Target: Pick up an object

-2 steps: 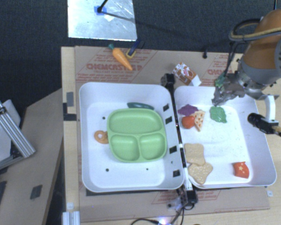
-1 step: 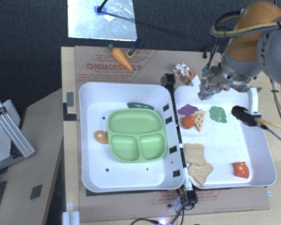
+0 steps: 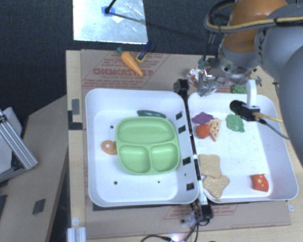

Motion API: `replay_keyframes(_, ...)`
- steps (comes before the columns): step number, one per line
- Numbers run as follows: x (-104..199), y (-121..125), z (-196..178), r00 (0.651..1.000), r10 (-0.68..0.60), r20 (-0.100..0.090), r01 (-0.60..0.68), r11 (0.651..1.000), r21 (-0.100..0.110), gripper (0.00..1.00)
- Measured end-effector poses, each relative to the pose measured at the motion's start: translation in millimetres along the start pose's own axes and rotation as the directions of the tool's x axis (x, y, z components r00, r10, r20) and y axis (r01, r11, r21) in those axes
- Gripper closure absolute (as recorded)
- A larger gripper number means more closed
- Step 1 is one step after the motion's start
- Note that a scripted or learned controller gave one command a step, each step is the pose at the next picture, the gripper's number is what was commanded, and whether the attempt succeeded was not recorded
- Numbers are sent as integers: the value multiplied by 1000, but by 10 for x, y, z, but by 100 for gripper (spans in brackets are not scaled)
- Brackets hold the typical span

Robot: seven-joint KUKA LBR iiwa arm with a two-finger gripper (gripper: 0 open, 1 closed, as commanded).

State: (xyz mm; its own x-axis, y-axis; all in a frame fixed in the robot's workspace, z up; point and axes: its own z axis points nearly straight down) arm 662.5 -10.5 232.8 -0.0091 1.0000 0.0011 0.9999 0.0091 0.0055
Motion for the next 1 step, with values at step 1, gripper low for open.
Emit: replay_keyframes(1, -4, -23, 118, 1000, 4, 2, -4, 1000, 4, 100)
